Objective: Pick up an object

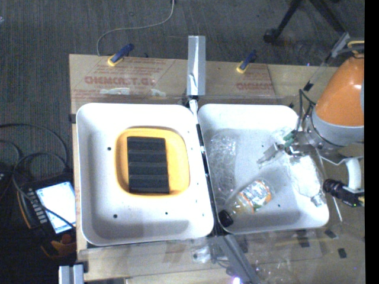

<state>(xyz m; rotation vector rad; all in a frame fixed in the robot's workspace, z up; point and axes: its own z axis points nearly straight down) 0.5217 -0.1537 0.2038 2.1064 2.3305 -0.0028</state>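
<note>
Camera view — bottle (249, 197) label colourful, writing unreadable — right bin (249, 114).

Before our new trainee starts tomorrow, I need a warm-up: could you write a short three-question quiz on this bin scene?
1. True or false: the yellow tray lies in the left bin.
2. Which lies in the right bin? A) a plastic bottle B) a hammer C) a mug
3. Fill in: the pincer hangs over the ____ bin.

Key: 1 true; 2 A; 3 right.
</note>
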